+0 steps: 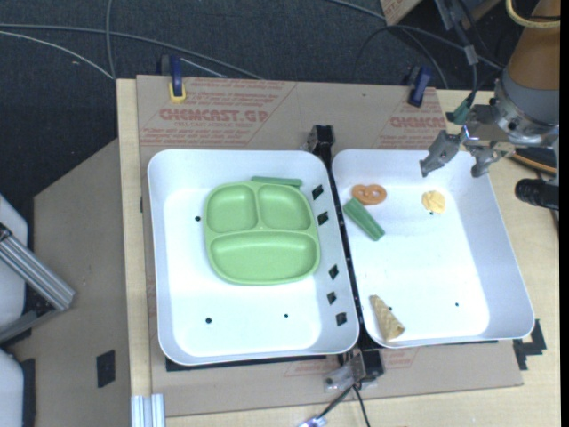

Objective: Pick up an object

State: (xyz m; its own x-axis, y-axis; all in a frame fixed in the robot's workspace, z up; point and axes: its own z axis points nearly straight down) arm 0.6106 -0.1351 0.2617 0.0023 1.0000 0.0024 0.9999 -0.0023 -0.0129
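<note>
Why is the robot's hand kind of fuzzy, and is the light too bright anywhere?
In the camera view, the gripper looks soft and smeared, likely motion blur, while the green plate and pretzel stay sharp; the light is even, the white bins bright but not glaring, with faint shadows.

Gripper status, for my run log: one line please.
gripper: open, holding nothing | above right bin far edge | nearest: yellow piece

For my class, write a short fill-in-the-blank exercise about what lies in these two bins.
1. The green plate lies in the ____ bin.
2. The pretzel lies in the ____ bin.
3. The plate has ____ compartments.
4. The gripper hangs above the right bin's ____ edge.

Missing words: left; right; three; far
</note>
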